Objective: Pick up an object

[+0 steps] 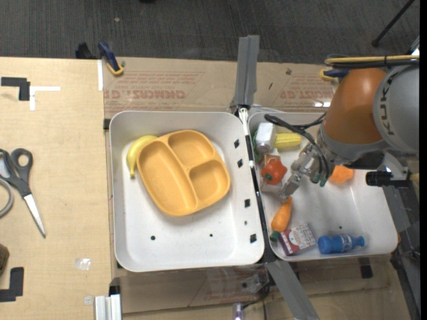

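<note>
**Gripper low in the crowded right bin**

A red pepper [273,171] sits just left of the gripper [298,177], with a white bottle [265,136] and corn cob [288,140] beyond it and a carrot [282,216] just below. I cannot tell how the fingers stand, or whether they touch anything. Further along the right bin [347,209] lie a blue bottle [341,243] and a red packet [296,238]. The left bin [180,245] holds a yellow divided plate [183,171] and banana [135,152].

The banana [137,153] lies mostly hidden behind the yellow divided plate [183,172], the arm [363,112] covers part of an orange object [341,174] in the right bin [373,212], and the scissors [23,185] are cut off by the left edge.
</note>
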Available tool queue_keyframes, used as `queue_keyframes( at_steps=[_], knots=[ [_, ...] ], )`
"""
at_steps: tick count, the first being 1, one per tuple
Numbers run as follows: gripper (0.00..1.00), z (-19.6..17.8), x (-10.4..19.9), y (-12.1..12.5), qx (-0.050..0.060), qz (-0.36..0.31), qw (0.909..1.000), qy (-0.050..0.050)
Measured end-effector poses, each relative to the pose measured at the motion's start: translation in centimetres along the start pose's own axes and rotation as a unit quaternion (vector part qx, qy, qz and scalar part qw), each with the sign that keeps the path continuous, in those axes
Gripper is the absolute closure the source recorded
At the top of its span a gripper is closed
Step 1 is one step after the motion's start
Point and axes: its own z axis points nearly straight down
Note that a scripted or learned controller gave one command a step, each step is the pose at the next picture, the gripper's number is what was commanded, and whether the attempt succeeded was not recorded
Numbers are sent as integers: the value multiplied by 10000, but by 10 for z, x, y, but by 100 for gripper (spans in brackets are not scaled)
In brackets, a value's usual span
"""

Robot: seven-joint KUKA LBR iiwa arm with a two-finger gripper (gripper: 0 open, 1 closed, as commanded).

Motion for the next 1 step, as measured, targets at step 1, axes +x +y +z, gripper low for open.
queue_keyframes(
  at_steps=[1],
  knots=[
    [100, -9, -1, 0, 0, -18, 10000, -13]
  ],
)
